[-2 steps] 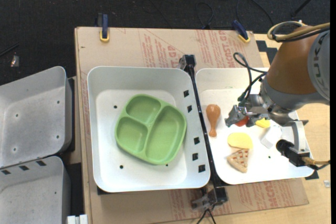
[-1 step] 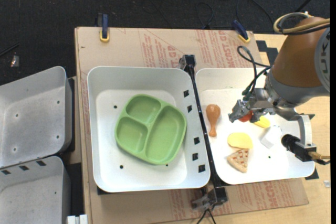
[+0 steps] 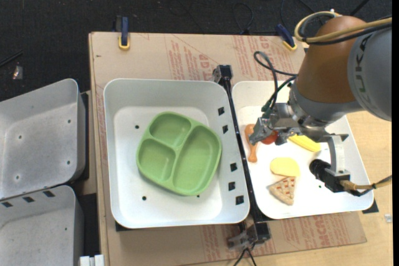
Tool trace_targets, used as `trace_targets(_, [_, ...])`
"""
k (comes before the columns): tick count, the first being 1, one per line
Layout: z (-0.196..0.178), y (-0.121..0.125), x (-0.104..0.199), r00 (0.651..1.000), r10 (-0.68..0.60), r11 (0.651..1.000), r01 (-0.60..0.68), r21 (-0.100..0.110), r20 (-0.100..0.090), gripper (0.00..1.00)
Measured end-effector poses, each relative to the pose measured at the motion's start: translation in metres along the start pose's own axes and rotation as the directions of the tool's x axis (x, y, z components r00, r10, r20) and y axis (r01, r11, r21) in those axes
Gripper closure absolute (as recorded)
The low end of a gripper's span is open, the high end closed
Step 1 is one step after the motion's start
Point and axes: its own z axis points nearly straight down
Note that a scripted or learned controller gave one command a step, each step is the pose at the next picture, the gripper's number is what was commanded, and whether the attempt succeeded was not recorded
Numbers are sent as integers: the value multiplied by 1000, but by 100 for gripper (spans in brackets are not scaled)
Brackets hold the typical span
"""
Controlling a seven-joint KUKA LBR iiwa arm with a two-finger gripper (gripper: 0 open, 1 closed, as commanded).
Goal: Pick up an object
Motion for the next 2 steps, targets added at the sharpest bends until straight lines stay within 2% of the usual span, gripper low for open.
trace_targets(1, [10, -8, 57, 1000, 0, 1000, 0, 3, 0, 100])
trace_targets(2, [0, -20, 114, 1000, -1, 1000, 1, 2, -1, 100])
